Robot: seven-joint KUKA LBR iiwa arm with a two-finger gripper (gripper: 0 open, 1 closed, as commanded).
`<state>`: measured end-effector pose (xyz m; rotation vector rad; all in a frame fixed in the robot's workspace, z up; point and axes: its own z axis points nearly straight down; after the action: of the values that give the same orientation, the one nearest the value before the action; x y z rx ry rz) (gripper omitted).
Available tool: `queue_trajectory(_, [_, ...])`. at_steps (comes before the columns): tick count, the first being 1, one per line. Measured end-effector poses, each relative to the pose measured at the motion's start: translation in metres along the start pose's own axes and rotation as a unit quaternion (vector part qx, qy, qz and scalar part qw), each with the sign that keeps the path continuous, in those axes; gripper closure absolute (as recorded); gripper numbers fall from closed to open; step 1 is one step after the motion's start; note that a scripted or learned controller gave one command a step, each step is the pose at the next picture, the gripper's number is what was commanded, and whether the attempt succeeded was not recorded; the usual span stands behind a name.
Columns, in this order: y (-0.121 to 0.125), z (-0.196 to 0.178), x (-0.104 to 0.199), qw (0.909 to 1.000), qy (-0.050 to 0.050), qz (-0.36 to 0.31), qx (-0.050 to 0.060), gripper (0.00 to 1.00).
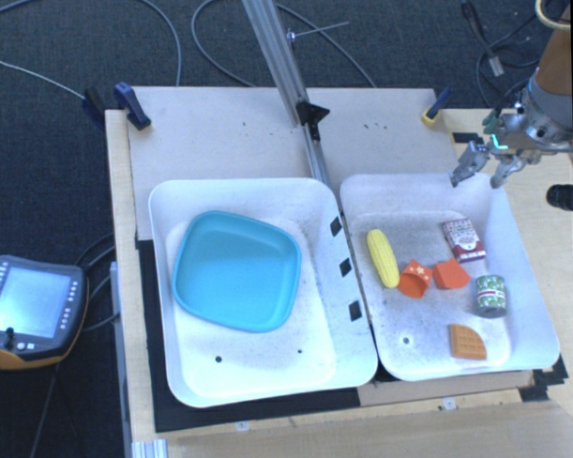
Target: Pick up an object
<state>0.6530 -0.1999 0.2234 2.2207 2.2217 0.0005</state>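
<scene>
You see a pale tabletop [226, 117] on dark carpet [41, 185], with cables [167, 30] looping across the floor. A metal pole [279, 55] slants over the tabletop's back edge. A handheld control pendant [31, 309] with a lit screen lies at far left.

Blue plate [236, 269], yellow corn [382, 258]
</scene>
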Motion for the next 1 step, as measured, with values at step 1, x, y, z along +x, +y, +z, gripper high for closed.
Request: queue_trajectory(1, [0.0000, 0.0000, 0.0000, 1.0000, 0.000, 0.000, 0.000, 0.00])
